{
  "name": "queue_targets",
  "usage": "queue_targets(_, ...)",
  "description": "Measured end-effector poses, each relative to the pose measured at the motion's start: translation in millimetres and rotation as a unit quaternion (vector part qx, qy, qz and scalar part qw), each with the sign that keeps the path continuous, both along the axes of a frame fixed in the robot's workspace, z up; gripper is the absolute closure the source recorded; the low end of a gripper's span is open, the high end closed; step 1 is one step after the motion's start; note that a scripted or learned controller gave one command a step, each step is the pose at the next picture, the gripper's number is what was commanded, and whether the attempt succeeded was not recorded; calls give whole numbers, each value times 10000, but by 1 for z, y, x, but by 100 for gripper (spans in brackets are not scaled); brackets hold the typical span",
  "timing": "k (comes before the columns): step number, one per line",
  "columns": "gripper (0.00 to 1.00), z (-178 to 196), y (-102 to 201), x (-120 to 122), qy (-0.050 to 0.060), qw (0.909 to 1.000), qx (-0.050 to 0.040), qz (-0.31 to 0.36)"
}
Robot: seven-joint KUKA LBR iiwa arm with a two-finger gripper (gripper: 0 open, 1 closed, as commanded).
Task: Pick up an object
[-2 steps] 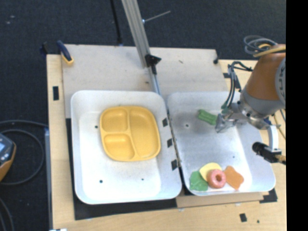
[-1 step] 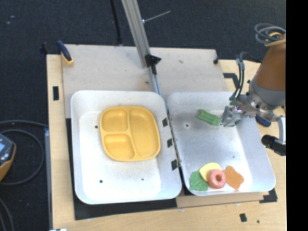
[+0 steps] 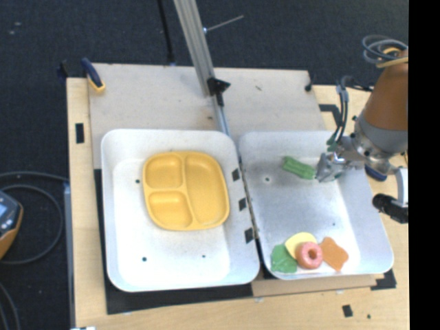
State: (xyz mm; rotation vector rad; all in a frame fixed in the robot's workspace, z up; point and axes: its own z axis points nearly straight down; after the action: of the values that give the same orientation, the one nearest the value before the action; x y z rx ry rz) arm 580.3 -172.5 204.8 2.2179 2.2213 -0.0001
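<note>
Right now the grey arm with its orange band comes in from three o'clock and sets its two-finger gripper [image 3: 326, 168] low in the right-hand shallow white bin [image 3: 357, 205], at the end of a green oblong soft-looking piece [image 3: 298, 167] that lies toward the bin's twelve o'clock side. That piece looks like the thing meant to be picked, since the gripper sits just beside it, perhaps touching its three o'clock end; whether the jaws are spread or pressed together I cannot tell, as the metal blurs together there. The green piece lies flat, its long axis running from about ten o'clock to four o'clock, the four o'clock end pointing at the gripper. At the bin's six o'clock edge huddle a green leaf-like toy [image 3: 282, 259], a yellow round piece [image 3: 298, 241], a pink ring doughnut [image 3: 310, 255] and an orange lump [image 3: 335, 253], well apart from the arm. The left white bin [image 3: 124, 253] holds a yellow three-compartment plastic tray [image 3: 185, 189]
</note>
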Motion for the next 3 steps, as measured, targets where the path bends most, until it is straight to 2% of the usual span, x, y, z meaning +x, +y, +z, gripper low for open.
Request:
queue_targets(1, 100, 11, 56, -8, -5, 10000, 16, 30)
queue_targets(2, 100, 15, 102, -1, -2, 10000, 16, 30)
queue_targets(3, 100, 12, 159, -5, 9, 10000, 14, 28)
